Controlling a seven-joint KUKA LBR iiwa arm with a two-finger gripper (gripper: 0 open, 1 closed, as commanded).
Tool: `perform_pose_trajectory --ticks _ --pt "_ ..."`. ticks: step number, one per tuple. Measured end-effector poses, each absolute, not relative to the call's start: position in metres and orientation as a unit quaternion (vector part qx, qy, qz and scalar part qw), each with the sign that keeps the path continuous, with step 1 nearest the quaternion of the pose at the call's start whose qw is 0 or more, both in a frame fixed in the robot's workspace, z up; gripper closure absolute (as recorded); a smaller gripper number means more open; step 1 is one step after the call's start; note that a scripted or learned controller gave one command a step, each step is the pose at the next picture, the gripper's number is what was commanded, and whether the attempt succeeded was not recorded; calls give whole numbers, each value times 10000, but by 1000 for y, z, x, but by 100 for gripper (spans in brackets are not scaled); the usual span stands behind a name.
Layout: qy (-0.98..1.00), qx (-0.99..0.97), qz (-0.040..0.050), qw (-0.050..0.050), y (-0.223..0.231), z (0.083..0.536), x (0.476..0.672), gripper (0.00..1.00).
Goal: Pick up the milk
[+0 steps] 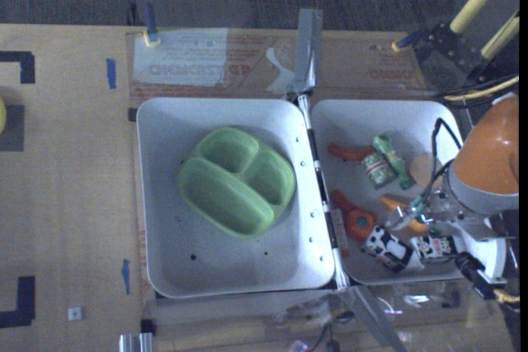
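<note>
The milk (389, 248) is a small carton with black and white cow patches. It lies on its side near the front wall of the right bin (330, 128). A second black and white patch (435, 246) lies just to its right; I cannot tell whether that belongs to the same carton. My gripper (415, 214) hangs low over the right bin, just above and behind the milk, under the grey wrist and orange band (491, 157). Nothing shows as lifted.
The right bin also holds a red pepper (346, 151), a green can (378, 170), a green packet (393, 157), an orange carrot (394, 202), a red fruit (360, 223) and a pale round thing (422, 169). A green divided plate (238, 180) lies in the left bin (157, 202).
</note>
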State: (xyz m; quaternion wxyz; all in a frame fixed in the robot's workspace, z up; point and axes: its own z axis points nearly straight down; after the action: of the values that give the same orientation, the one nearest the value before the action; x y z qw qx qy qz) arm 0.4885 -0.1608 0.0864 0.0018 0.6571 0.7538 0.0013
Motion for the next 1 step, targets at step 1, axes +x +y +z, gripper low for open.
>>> perform_pose_trajectory --ticks 1 --pt "7601 6499 5 5 -86 191 480 0"
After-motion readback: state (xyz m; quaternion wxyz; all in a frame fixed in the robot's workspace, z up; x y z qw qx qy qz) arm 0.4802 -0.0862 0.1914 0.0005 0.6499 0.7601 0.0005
